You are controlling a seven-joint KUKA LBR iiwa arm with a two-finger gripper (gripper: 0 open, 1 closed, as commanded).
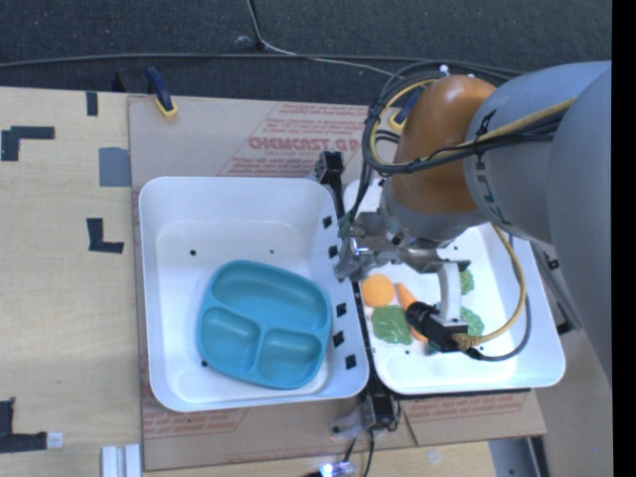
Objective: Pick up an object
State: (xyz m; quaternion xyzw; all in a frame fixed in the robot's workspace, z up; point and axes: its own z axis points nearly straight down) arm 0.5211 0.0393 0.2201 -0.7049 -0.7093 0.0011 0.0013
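One gripper (366, 258) is hanging low right of the frame's centre, over the inner edge of the right bin (497, 378), close to the wall it shares with the left bin (238, 207). Whether it is open or closed cannot be told, since the wrist is covering it from above; nothing is showing as held.

Just below it in the frame, an orange ball (378, 289) is lying on the bin floor, with an orange wedge (405, 294) touching or nearly touching its right side and a green lump (390, 326) just beneath both. Two smaller green pieces (467, 282) are sitting further right. The ball is judged to be the likeliest target, being nearest the gripper.

Its closeness to the wall and neighbours is raising a risk of a crowded or glancing grasp.

Above, the grey arm (537, 147) with its orange band (437, 147) is leaning in from the right, shadowing the upper half of that bin. In the left bin, a blue divided plate (263, 323) is resting flat, well apart from the work.
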